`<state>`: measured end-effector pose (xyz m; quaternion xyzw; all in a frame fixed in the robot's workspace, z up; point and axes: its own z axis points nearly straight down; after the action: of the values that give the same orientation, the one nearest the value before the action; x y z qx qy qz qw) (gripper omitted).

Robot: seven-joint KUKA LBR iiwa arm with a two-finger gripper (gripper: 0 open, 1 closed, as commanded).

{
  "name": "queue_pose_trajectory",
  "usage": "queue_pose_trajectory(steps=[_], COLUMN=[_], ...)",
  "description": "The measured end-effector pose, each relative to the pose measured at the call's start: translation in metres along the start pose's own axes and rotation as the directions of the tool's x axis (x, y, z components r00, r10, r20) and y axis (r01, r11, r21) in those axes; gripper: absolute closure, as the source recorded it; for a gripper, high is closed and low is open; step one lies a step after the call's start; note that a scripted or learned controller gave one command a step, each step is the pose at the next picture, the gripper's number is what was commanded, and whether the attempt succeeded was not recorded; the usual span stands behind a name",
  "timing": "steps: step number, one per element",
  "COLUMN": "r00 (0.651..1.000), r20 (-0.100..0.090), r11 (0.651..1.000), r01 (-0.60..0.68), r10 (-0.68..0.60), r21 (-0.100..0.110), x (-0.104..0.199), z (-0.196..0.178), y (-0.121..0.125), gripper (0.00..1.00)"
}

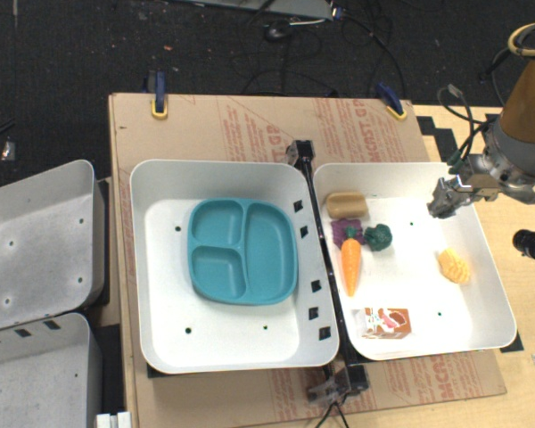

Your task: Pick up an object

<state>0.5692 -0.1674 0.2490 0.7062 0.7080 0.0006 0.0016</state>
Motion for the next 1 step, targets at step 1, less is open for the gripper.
queue_pose_trajectory(steps=[1], r00=[1.0], r20=[-0.002], r11=[1.0], r01=[0.005], r10=[-0.005], r21=[0.002], x=[0.0593], z=[-0.0051], y=[0.0076], gripper=[1.0])
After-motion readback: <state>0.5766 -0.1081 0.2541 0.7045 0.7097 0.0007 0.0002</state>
